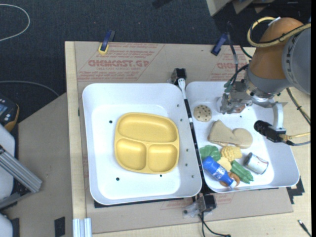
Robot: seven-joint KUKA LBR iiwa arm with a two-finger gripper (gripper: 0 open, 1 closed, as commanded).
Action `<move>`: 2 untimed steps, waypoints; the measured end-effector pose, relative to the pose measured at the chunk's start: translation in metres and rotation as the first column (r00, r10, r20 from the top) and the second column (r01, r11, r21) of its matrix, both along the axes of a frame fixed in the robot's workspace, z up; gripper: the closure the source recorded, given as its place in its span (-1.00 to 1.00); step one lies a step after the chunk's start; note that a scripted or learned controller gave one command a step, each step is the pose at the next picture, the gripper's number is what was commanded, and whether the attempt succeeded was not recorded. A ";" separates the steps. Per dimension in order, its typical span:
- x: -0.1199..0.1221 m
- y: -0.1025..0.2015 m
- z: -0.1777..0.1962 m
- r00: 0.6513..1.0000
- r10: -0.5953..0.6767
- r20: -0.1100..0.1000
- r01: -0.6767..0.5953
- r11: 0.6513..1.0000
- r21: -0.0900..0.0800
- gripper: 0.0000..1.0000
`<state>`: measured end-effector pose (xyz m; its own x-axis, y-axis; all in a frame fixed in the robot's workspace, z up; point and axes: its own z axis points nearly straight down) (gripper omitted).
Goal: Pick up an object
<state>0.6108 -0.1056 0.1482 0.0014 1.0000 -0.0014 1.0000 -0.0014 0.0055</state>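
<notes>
Camera view has the arm (276, 53) coming in over the right bin (291, 154), with the gripper (231, 104) hanging low over that bin's far end. Honestly can't tell how the claw is set from this angle, it's just a dark cluster of metal and cables, and nothing obvious shows between the tips.

Using the right bin as the reference: the round speckled cookie (202, 113) sits in its far-left part, just beside the gripper. Toward the middle is a tan wedge-shaped sandwich piece (223, 132) with a pale bread-like piece (242, 137) touching it. Down at the near end there's a jumble: a blue bottle (217, 171), green leafy bits (209, 151), a yellow corn-looking piece (228, 153), a green pod (242, 172) and a small silver can (256, 163) lying tilted, all packed close together.

Right beside the right bin, on its left, is the left bin (96, 132) with a yellow divided tray (146, 142) lying flat in the middle. Both bins rest on a brown board (148, 63) with red print.
</notes>
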 end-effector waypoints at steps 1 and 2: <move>0.004 0.000 0.043 1.000 0.002 0.000 -0.002 1.000 0.000 1.00; 0.005 0.000 0.079 1.000 0.003 0.001 -0.003 1.000 0.000 1.00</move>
<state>0.6161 -0.1058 0.2277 -0.0011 1.0000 -0.0017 1.0000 0.0011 0.0069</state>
